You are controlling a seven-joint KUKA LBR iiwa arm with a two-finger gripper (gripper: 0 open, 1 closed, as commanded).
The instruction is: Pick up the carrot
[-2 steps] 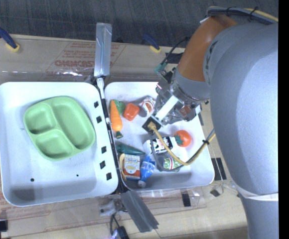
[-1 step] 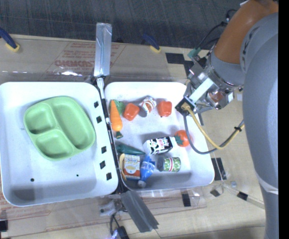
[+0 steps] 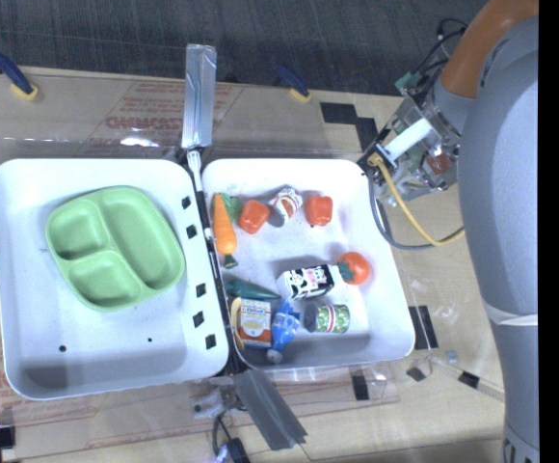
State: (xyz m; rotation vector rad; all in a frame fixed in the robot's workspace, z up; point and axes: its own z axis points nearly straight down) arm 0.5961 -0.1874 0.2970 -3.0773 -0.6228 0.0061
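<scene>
Camera view: carrot (image 3: 224,227) well left of pincer (image 3: 407,154).

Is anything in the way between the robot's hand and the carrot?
Yes. The hand is over the right bin's far right corner, and the carrot lies against the left wall. Between them sit an orange-red toy, a small white-and-red bottle and a red pepper-like toy.

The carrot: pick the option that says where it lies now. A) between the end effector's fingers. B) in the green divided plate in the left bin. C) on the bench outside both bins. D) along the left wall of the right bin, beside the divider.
D: the carrot lies lengthwise against the left wall of the right bin, apart from the green plate and the end effector.
</scene>
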